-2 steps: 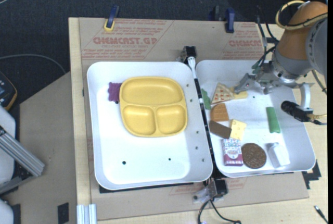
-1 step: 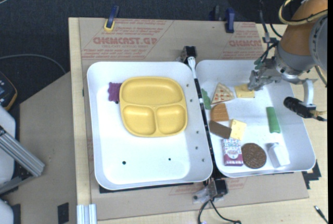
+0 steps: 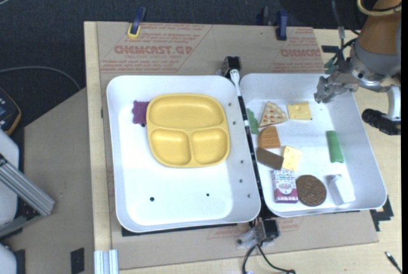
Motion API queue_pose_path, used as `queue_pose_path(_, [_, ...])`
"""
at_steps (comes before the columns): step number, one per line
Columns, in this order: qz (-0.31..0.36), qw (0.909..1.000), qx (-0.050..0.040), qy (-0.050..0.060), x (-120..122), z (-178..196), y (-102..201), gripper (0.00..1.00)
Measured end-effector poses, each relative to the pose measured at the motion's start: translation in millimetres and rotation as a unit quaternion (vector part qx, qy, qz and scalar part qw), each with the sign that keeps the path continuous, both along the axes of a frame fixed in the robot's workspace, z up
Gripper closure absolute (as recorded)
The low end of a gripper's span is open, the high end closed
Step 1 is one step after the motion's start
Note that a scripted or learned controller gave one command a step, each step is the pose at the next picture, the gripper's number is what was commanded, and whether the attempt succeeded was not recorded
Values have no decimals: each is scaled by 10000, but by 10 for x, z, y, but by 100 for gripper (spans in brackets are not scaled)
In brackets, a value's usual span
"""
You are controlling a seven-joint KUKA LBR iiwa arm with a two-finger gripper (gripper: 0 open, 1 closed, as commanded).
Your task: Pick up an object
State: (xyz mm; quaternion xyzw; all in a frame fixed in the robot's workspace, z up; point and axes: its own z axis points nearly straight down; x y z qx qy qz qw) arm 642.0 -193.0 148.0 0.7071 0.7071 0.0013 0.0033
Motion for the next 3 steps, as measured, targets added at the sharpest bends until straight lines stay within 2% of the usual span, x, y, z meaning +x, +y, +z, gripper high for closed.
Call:
queue_pose_path(1, [3,10000,-1,-1,-8,487,-84,100])
queue_pose_path(2, [5,10000,1,-2,4,794,-85,100])
queue_pose_path(3, [19,10000,26,51,-264,834,466,100])
